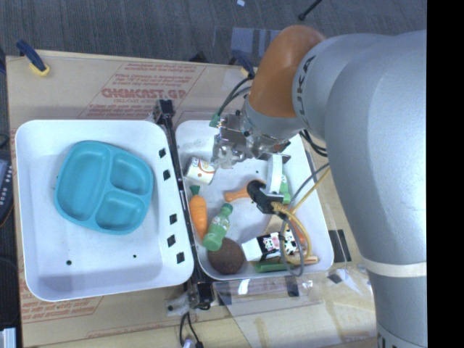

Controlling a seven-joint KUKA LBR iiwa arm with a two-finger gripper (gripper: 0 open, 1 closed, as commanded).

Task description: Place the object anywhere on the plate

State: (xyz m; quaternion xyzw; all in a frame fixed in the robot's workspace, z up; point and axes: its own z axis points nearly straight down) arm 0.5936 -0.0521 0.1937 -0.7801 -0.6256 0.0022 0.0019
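- Arm [362, 122], grey with an orange band above the wrist, reaches in from the right and hangs over the far half of the right bin [190, 138]
- To the left, the left bin [29, 216] bears the blue plate [105, 185], lying flat with three compartments and nothing on it
- Low over the right bin's far end is the gripper [230, 151]; whether it is apart or closed I cannot tell from this angle, and nothing is seen clamped in it
- Among the things in that bin, the brown ball [228, 257] sits at the near edge, with the green bottle [217, 228] touching it from above and the carrot [198, 216] just beside the bottle, against the bin's left wall
- Smallest, the white carton [201, 170] lies just beside the gripper, to its left and nearer the camera; I judge it the likeliest object to be picked, though that is not certain
- The step in hand looks like the pick: no object is on the plate yet, all lie well apart from it in the other bin
- Next move, as I judge it, calls for a firm hold on one object, a lift clear of the bin walls, then a carry left across the divide to set it down anywhere on the plate
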